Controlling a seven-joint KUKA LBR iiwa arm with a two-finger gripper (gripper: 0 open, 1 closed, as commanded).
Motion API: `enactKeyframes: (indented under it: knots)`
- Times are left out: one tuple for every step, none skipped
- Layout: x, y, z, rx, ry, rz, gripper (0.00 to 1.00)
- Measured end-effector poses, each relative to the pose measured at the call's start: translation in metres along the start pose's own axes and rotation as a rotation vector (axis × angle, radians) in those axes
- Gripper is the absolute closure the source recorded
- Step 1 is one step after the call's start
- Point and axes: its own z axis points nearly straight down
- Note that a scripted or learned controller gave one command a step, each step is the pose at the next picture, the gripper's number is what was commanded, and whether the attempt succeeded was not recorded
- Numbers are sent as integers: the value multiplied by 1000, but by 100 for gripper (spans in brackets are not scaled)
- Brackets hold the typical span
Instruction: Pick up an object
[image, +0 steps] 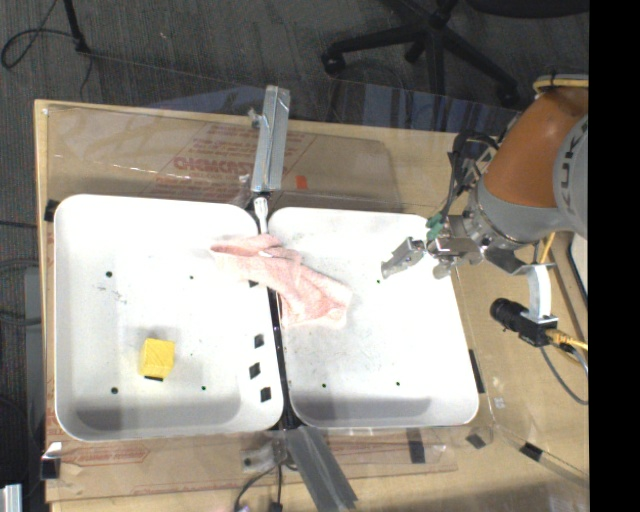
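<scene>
Gripper (400, 259) over right white bin (440, 400), near its upper right; finger spread unclear, nothing visibly held. Crumpled pink cloth (290, 277) draped across divider; small yellow block (157, 358) in left bin (80, 300).

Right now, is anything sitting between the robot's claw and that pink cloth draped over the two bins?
Nothing visible does. The gripper hangs over the right bin, and between it and the pink cloth lies only bare white bin floor. The yellow block sits far off in the left bin.
</scene>
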Motion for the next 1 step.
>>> enactKeyframes:
  knots:
    - [17,12,145,-3,0,-181,0]
